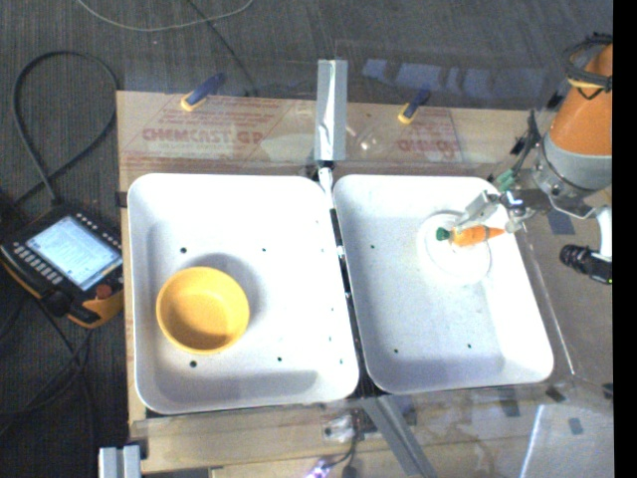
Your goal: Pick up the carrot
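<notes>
The carrot (472, 234) lies on a clear plate (460, 261) near the right bin's (428, 347) far right corner, green end pointing left. The gripper (487, 214) reaches in over that corner, its 2 fingers closed on the carrot. A yellow bowl (203, 310) sits in the left bin (289, 237), toward its left wall.

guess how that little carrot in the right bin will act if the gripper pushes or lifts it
The carrot looks small and rigid, probably a light toy, so it should lift without flexing. Its rounded, tapered body lies on its side, so a sideways nudge could roll or spin it on the smooth floor of the right bin. The gripper hangs close beside it.
</notes>
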Robot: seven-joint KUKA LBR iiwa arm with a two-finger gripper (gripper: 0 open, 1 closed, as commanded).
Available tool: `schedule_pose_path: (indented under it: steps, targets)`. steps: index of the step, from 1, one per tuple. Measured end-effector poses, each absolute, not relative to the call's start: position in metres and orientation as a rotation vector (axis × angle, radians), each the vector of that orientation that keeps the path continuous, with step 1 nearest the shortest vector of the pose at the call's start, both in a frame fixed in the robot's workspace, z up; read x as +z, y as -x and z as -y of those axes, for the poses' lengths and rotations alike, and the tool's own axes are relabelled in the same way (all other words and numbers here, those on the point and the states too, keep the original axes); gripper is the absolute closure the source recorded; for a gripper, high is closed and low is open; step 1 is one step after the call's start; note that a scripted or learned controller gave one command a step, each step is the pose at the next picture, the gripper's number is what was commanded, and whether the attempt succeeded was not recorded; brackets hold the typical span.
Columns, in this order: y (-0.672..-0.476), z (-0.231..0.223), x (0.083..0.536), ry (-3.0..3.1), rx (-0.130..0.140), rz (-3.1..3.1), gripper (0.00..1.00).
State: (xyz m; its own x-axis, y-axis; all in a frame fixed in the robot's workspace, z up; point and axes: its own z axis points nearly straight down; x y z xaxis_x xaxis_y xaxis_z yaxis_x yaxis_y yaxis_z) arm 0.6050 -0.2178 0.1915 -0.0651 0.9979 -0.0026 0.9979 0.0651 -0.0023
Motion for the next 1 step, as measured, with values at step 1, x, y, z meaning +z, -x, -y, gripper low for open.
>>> schedule_pose_path:
  steps: [1]
  targets:
    - [-0.6372,0.2181,0.0956,-1.876,0.008,-2.518,0.00]
